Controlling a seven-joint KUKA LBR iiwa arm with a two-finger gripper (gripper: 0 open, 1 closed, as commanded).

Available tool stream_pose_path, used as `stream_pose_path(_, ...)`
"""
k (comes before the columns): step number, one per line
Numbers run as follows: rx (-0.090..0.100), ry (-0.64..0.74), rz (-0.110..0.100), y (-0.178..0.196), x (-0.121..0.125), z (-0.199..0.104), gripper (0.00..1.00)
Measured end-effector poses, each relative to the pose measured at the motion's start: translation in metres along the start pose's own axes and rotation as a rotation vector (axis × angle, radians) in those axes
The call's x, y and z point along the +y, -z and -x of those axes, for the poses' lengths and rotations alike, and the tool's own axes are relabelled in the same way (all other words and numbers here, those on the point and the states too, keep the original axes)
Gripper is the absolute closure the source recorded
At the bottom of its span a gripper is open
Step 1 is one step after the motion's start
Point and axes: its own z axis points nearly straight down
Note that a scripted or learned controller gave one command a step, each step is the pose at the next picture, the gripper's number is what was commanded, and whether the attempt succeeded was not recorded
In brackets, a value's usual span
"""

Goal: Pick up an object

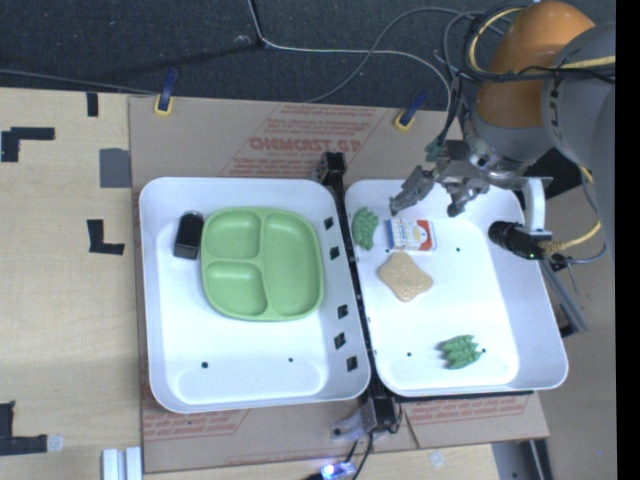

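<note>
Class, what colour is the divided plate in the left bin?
Light green plate, clear in the camera view.

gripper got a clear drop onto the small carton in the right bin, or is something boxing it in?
Probably yes. The gripper, fingers spread, hangs just above the carton with nothing over it. The green piece and the tan sponge-like item sit close beside it, so finger room looks tight.

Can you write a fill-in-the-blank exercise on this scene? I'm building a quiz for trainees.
1. The green tray lies in the ____ bin.
2. The black block sits at the tray's ____ side.
3. The tool hangs over the ____ bin.
4. The tan sponge lies just below the ____.

Missing words: left; left; right; carton
</note>
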Motion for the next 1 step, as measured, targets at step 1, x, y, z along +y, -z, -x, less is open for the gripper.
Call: stream_pose_path(1, -0.001, 0.003, 0.014, 0.0089, 0.0024, -0.0001, 0.00)
